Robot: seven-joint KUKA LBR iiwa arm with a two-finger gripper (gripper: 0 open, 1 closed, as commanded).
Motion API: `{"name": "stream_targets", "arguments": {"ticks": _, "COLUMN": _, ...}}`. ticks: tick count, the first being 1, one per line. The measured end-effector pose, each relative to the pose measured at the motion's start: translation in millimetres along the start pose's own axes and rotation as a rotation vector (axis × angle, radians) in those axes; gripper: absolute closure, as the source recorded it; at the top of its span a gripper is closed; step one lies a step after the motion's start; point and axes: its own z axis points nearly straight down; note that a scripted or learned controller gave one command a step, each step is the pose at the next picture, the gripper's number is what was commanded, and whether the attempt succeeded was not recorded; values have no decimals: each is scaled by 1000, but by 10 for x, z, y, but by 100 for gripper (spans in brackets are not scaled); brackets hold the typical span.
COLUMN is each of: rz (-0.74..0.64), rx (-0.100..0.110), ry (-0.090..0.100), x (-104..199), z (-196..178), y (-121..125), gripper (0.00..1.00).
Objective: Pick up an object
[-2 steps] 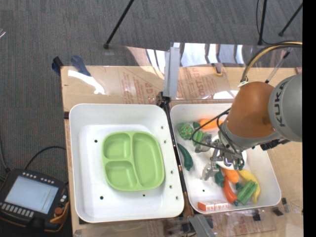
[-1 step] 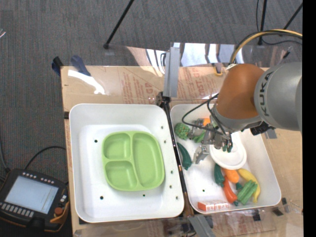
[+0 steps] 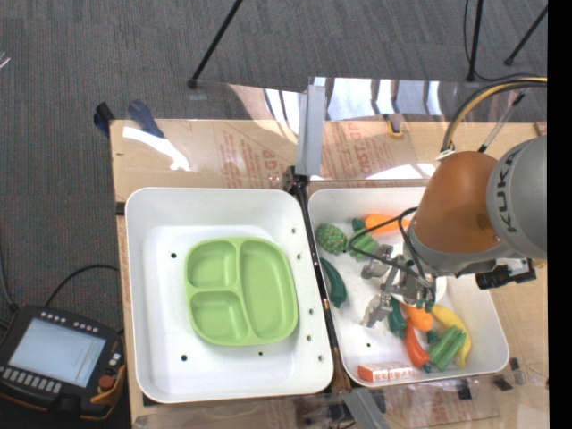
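In the right-hand bin (image 3: 500, 351) I see my arm (image 3: 465, 208) reaching down from the right, its gripper (image 3: 380, 311) low among the toy food, fingers spread apart with nothing between them. The left bin (image 3: 147, 239) carries a green divided plate (image 3: 241, 290). Around the gripper lie a dark green cucumber (image 3: 334, 280), a bumpy green vegetable (image 3: 332, 237), an orange carrot (image 3: 386, 222), a yellow banana (image 3: 454, 323) and, near the front wall, a small red-and-white box (image 3: 386, 374).
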Motion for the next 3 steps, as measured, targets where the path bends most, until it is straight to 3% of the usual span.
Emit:
{"name": "stream_targets", "arguments": {"ticks": 1, "rz": -13, "rx": -2, "ry": -5, "x": -534, "z": -74, "y": 355, "gripper": 0}}
{"name": "stream_targets", "arguments": {"ticks": 2, "rz": 115, "rx": 1, "ry": 1, "x": 472, "z": 8, "y": -395, "gripper": 0}}
{"name": "stream_targets", "arguments": {"ticks": 3, "rz": -106, "rx": -1, "ry": -2, "x": -1, "z": -4, "y": 56, "gripper": 0}}
